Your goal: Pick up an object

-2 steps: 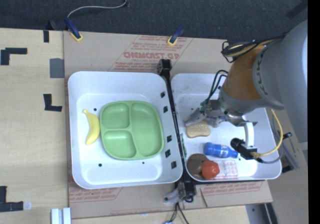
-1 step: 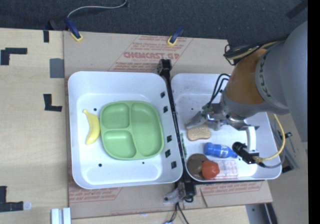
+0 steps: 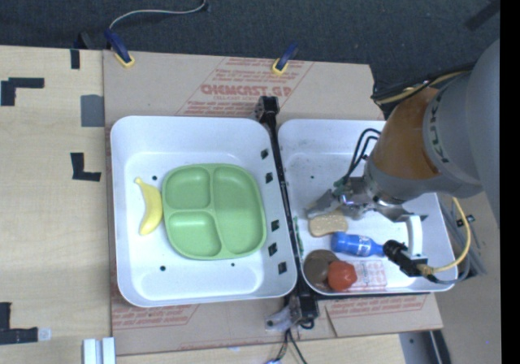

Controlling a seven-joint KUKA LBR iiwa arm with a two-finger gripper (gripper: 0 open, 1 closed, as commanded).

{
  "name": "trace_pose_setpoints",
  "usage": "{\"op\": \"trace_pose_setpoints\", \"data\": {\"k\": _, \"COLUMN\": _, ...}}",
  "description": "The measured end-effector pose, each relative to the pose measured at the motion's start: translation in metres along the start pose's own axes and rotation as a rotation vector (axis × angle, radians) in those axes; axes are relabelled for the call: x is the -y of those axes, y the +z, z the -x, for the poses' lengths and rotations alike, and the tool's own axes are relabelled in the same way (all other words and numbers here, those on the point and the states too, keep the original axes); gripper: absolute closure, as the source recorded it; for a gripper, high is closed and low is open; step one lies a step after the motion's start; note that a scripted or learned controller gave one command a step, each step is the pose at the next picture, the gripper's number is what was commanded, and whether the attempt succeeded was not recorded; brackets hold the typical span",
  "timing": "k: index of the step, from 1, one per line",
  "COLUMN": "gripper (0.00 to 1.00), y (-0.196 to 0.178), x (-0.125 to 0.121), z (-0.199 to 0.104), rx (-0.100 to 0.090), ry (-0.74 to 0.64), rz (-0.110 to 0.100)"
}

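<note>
I see the gripper (image 3: 340,196) low in the right bin (image 3: 325,136), just above a tan, bread-like piece (image 3: 327,225); I cannot tell its state.

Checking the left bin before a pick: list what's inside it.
The left bin holds a green divided plate and a banana beside it. Anything under the plate is covered.

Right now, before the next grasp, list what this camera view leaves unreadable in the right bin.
- Tool: the arm's wrist hangs over it, hiding whether anything sits in it.
- Brown disc: partly covered by the red ball; too small to identify.
- Blue bottle: label too small to read.
- Right bin: its right part lies under the arm.
- Tan block: contact with the tool cannot be told.
</note>
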State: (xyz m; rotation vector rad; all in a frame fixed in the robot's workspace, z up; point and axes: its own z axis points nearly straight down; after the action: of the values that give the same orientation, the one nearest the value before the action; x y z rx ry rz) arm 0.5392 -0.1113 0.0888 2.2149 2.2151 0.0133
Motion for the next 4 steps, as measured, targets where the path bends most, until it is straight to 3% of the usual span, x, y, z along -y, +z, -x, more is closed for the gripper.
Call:
{"op": "trace_pose_setpoints", "data": {"k": 1, "gripper": 1.00, "y": -0.010, "x": -0.001, "z": 0.000, "rx": -0.001, "ry": -0.001, "rz": 0.000}}
{"op": "trace_pose_setpoints", "data": {"k": 2, "gripper": 0.00, "y": -0.010, "x": 0.000, "z": 0.000, "rx": -0.001, "ry": -0.001, "rz": -0.001}}
{"op": "trace_pose_setpoints", "data": {"k": 3, "gripper": 0.00, "y": 0.000, "x": 0.034, "z": -0.013, "rx": 0.004, "ry": 0.003, "rz": 0.001}}
{"op": "trace_pose_setpoints", "data": {"k": 4, "gripper": 0.00, "y": 0.000, "x": 0.045, "z": -0.011, "rx": 0.002, "ry": 0.000, "rz": 0.003}}
